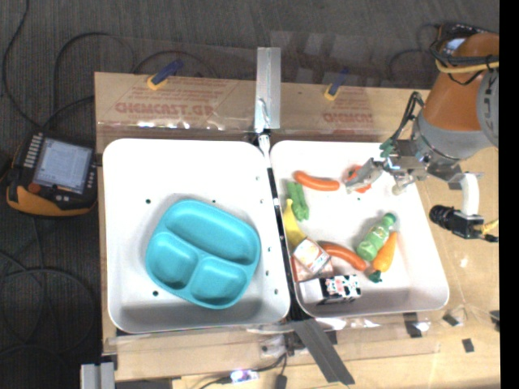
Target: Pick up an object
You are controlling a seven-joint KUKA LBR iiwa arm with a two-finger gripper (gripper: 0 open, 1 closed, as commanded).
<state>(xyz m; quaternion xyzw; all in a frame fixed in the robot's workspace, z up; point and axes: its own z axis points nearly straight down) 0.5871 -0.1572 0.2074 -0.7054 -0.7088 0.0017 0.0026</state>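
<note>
Black-and-white carton (pixel 340 287) lies low in the right bin (pixel 422 250); above, the hand (pixel 379 175) hovers, fingers spread wide.

We read faint red lettering, roughly "CHEMCAST GP", on the film-covered sheet (pixel 174 108) behind the left bin; a second red imprint (pixel 349 117) behind the right bin is too blurred to read. Print on the small carton (pixel 310 258) is illegible
</note>
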